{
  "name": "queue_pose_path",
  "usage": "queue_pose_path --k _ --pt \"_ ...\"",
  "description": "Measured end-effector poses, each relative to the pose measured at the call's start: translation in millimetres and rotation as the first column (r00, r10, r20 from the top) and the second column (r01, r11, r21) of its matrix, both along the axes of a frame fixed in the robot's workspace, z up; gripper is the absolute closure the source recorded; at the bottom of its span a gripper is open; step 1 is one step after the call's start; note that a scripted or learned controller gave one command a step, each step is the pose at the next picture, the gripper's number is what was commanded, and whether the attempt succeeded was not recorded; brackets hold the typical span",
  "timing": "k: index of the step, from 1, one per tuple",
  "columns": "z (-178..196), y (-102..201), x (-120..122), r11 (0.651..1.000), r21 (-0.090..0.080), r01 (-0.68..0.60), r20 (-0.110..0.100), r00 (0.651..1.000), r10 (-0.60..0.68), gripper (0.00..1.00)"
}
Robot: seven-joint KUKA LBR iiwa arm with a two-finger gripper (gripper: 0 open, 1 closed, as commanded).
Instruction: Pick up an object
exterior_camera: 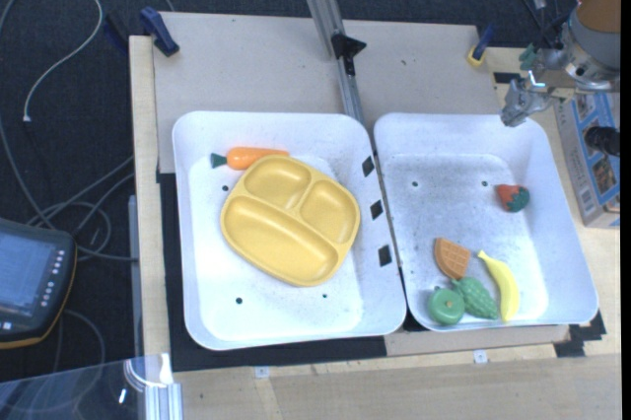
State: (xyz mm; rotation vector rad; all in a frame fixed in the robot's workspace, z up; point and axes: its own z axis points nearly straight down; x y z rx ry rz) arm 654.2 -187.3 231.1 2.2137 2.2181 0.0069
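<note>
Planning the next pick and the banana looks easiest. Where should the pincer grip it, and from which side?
Probably the banana's middle, coming straight down with the fingers spanning its narrow width. It lies flat and curved in the right bin; the green toy crowds its left side, so the upper half looks freer.

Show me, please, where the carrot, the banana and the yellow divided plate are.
carrot (254, 156): camera view, middle of its orange body.
banana (504, 285): camera view, middle of its curve.
yellow divided plate (288, 245): camera view, its large lower compartment.
</note>
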Motion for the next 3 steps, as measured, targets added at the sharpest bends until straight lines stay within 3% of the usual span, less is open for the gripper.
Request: queue_pose_path --k 1,2,3 --pt "21 0 1 1.000 0.001 0.000 -0.002 1.000 0.000 1.00" --pt "20 44 -10 1.000 0.005 -0.003 -0.011 1.000 0.003 1.00" --pt "12 106 -19 1.000 0.006 -0.005 -0.012 1.000 0.005 1.00"
